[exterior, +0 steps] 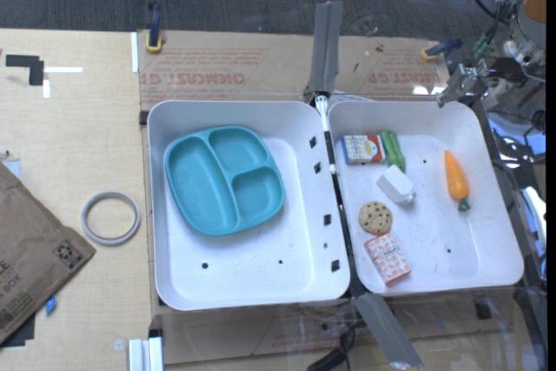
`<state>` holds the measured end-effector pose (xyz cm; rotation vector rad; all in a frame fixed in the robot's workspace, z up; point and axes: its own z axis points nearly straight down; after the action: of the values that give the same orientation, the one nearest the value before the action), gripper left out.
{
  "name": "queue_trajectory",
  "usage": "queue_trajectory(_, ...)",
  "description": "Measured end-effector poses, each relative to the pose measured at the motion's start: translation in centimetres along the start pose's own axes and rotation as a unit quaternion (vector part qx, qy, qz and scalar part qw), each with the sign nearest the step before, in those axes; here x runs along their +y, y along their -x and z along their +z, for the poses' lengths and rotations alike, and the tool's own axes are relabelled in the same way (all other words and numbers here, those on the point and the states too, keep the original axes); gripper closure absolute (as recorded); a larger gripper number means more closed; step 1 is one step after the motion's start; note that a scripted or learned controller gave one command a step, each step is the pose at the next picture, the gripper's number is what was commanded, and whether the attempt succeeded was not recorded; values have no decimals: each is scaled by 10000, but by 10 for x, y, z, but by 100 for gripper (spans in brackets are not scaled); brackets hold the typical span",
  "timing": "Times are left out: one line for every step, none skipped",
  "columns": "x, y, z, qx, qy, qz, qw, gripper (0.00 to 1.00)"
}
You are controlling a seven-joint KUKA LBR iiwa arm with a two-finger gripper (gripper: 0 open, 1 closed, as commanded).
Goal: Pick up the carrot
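The carrot [455, 176] is orange with a small green tip and lies lengthwise near the right wall of the right bin [434, 122], tip pointing toward the front. My gripper [462, 85] hangs over the bin's back right corner, above and behind the carrot and well apart from it. Nothing is seen held in it. The arm comes in from the upper right with cables around it.
The right bin also holds a small carton [361, 149], a green item [393, 149], a white block [396, 185], a cookie [375, 217] and a red packet [387, 259]. A teal divided plate [226, 180] lies in the left bin [252, 274]. A tape ring [110, 216] rests on the bench.
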<state>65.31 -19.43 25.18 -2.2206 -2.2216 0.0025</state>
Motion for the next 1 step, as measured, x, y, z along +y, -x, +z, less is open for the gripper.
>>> queue_trajectory(-8, 19, 150, 56, -26, 573, 9983, 0)
